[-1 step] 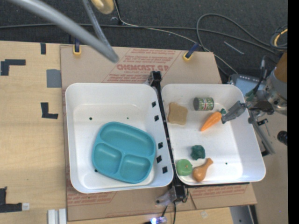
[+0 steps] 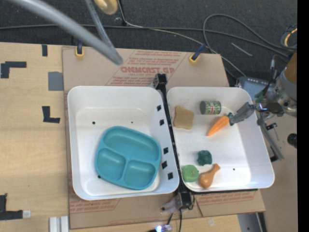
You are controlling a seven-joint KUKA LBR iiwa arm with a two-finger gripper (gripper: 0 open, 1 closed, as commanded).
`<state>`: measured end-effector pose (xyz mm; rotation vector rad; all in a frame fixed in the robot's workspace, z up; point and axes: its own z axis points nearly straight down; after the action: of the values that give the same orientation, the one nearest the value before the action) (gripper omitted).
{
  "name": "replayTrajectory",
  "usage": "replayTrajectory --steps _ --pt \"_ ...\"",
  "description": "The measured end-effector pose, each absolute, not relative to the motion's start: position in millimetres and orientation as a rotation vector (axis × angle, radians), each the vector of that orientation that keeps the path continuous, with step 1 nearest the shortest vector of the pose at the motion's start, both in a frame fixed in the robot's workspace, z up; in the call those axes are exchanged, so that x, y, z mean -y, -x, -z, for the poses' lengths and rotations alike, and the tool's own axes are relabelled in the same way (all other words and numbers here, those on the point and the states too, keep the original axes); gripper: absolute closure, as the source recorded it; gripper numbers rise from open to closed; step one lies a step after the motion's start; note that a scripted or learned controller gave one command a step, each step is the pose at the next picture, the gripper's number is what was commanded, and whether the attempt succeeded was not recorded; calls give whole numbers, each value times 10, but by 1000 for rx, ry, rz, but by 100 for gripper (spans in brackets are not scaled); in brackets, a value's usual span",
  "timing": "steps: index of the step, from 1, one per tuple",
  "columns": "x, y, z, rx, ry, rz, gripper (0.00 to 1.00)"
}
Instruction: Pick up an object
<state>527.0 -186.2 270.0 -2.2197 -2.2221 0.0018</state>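
Orange plastic carrot point(image 2: 218, 125) touches the claw point(image 2: 240, 114) at its top end; whether the claw is open I cannot tell. Centre over the carrot's middle before closing.

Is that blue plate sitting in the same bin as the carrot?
No, the blue plate lies in the left bin, while the carrot lies in the right bin.

The right white bin point(image 2: 241, 149) lies beneath my claw point(image 2: 240, 114), the left white bin point(image 2: 87, 105) just beyond it. Both rest on printed cardboard point(image 2: 145, 66). Black cables point(image 2: 231, 33) loop well behind my claw.
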Motion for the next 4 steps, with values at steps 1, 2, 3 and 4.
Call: replayTrajectory --steps 1,2,3,4 --pt "1889 -5224 -2258 2220 2220 -5 0" --pt "1851 -5215 -1820 2219 2218 -5 0" --pt "1873 -5129 -1348 2219 2218 -5 0" --pt "1867 -5139 -1467 2222 2218 -3 100"
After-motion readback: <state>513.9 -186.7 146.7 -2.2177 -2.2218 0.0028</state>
